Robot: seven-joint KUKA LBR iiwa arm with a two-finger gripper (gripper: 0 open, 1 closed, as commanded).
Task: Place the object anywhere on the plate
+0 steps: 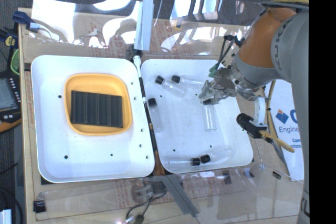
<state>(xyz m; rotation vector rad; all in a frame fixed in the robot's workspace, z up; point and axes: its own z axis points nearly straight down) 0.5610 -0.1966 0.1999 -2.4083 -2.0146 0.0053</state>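
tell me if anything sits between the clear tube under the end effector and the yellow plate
Only the bin walls. The clear tube lies in the right bin just below the end effector. The yellow plate sits in the left bin, so the tube must be lifted over the two adjoining rims. A small black cap lies near that rim.

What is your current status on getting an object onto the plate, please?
Gripper low over right bin, above a clear vial. Yellow plate in left bin bears a dark ridged block. Path clear.

Two white bins (42, 165), one yellow plate (97, 81), four clear vials (210, 117)
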